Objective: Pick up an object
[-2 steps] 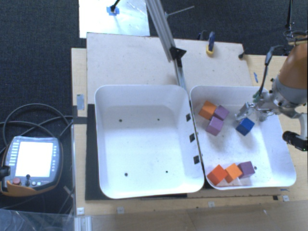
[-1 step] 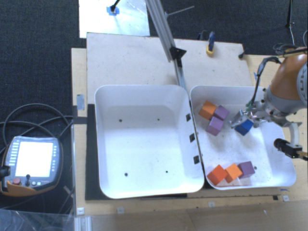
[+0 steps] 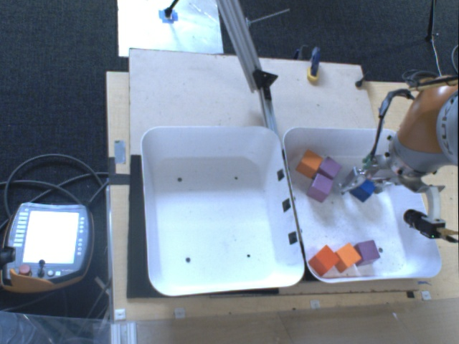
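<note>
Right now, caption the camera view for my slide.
Arm's hand low in the right bin at a blue cube, beside orange and purple cubes.

A blue cube sits at the gripper; orange cube and two purple cubes lie left of it.

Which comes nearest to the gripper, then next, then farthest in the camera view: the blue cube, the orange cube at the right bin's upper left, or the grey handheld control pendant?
1. Blue cube: right beside the gripper.
2. Orange cube: upper left of the right bin.
3. Grey handheld control pendant: far left, off the bench.
</note>
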